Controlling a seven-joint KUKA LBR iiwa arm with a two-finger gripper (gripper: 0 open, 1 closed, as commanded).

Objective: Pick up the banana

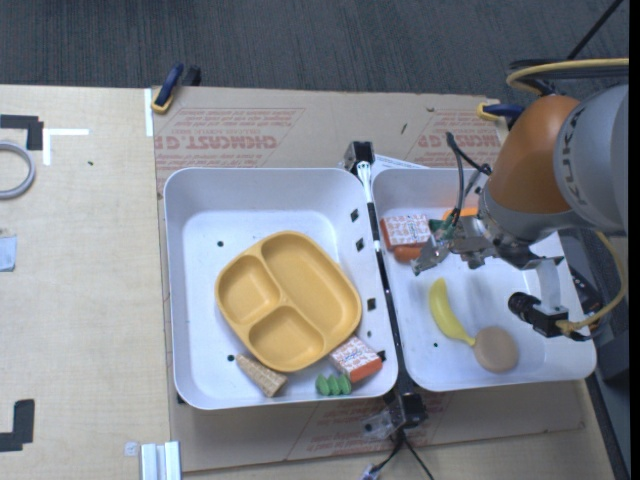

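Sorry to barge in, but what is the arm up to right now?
The arm is after the banana, which lies loose on the floor of the right bin beside a round tan piece. The gripper hangs just above and left of it, near a red-and-white box. Nothing is picked up yet.

Looking down at a slant from a fixed spot above the bench (90, 298), far enough back to be taking in both white bins, the left bin (190, 298) and the right bin (520, 368), side by side. Catching the arm (560, 158) reaching in from the right edge.
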